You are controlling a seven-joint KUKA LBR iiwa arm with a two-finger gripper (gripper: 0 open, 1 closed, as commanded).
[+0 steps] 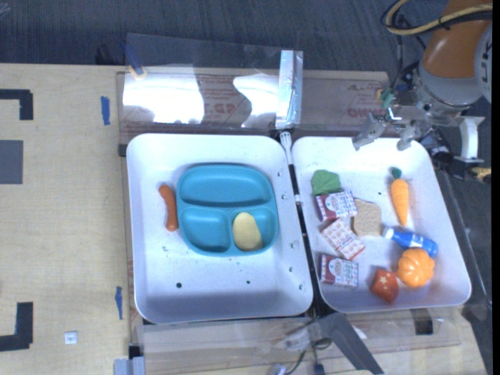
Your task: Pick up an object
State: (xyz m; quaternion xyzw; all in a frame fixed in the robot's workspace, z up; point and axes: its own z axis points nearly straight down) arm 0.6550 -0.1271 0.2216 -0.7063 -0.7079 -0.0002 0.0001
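Objects for picking lie in the right bin (pixel 445 209). We identify a carrot (pixel 400 198) near the bin's right wall, a green piece (pixel 326 181) toward the far left corner, three red-and-white cartons (pixel 342 237) in a column down the left half, a slice of bread (pixel 366 218) just beside the upper cartons, a blue item (pixel 411 238) touching an orange pumpkin (pixel 416 268), and a red piece (pixel 384 285) next to the pumpkin. We locate the pincer (pixel 386 137) above the far rim of the right bin, with its fingers spread and nothing between them. It is apart from all objects; the carrot is nearest. In the left bin (pixel 148 209) we note a blue divided tray (pixel 223 205) with a yellow piece (pixel 247 230) in one compartment, and a sausage (pixel 169 206) just beside the tray. Both bins rest on the table (pixel 55 233).
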